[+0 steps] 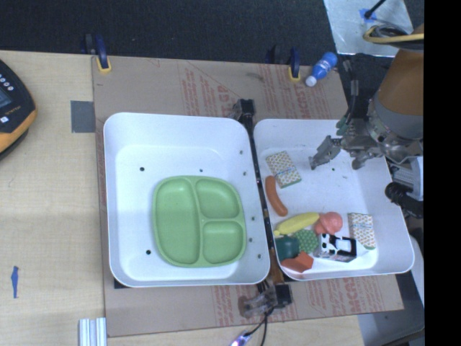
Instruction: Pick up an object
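Observation:
The right bin (pixel 311 131) holds several small objects. A patterned square pad (pixel 284 169) lies at its upper left, with an orange sausage (pixel 275 195) just below it. Near the front edge sit a yellow banana (pixel 297 223), a pink round piece (pixel 330 221), a green piece (pixel 287 246), an orange-red piece (pixel 298 263), a black-and-white cow toy (pixel 336 246) and a second patterned pad (pixel 362 230). My gripper (pixel 340 154) hangs over the bin's upper right part, open, with nothing between its spread fingers.
The left bin (pixel 122 143) bears a green divided plate (pixel 199 220). A black divider (pixel 253 168) runs between the bins. A blue-capped bottle (pixel 320 68) lies behind the right bin, and a yellow-edged device (pixel 11 114) sits at the far left.

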